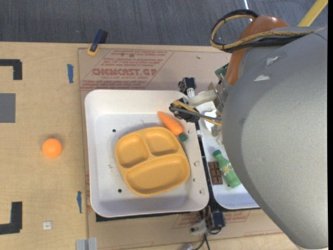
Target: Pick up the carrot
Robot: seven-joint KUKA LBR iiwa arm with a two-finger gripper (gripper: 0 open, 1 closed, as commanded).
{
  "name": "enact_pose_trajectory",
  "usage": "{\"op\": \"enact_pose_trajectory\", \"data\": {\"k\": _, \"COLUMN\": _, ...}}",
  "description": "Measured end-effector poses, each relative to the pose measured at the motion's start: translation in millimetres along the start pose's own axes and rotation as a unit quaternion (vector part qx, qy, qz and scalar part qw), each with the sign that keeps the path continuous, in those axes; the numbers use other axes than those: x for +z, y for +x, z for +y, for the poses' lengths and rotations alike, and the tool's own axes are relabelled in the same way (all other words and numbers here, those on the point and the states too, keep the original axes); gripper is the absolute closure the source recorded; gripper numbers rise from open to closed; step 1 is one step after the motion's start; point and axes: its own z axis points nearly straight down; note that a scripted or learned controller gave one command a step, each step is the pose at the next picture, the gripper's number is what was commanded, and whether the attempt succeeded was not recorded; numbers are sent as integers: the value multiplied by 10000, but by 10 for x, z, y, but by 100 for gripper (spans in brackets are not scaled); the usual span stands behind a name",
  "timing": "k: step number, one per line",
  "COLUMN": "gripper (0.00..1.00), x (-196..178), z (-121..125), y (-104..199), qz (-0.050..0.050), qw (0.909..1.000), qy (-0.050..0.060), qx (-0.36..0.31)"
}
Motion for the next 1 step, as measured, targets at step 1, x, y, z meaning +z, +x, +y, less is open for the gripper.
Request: {"op": "enact_pose_trajectory", "data": {"k": 1, "gripper": 100, "x": 152, "z": -246, "y": -131, "qz": -1, "qw": 10000, "qy": 2, "qx": -4}}
